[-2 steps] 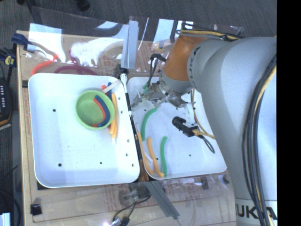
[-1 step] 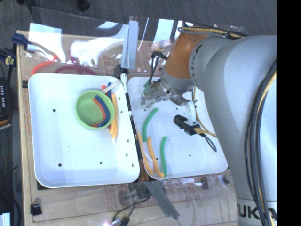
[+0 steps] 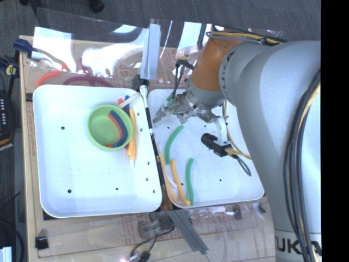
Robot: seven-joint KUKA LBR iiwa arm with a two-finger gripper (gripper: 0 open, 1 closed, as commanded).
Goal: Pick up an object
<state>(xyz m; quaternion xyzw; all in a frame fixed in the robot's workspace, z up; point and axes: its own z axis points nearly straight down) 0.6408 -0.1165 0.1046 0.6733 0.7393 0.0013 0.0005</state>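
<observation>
My gripper (image 3: 172,113) hangs over the far left corner of the right bin (image 3: 234,187), and its two metal fingers stand apart with nothing between them. Just below it lies a long green curved stick (image 3: 173,141). A shorter green stick (image 3: 190,179) lies nearer the front. Beside that one, yellow and orange sticks (image 3: 174,183) run along the bin's left wall. In the left bin (image 3: 82,198) a green bowl (image 3: 101,129) holds a red and a blue curved piece (image 3: 116,125). Orange and yellow sticks (image 3: 132,142) lean at the bowl's right side.
A dark divider rail (image 3: 152,146) separates the two bins. Clear plastic sheeting and red cable (image 3: 82,72) lie behind the left bin. The arm's large grey body (image 3: 283,124) covers the right bin's right side.
</observation>
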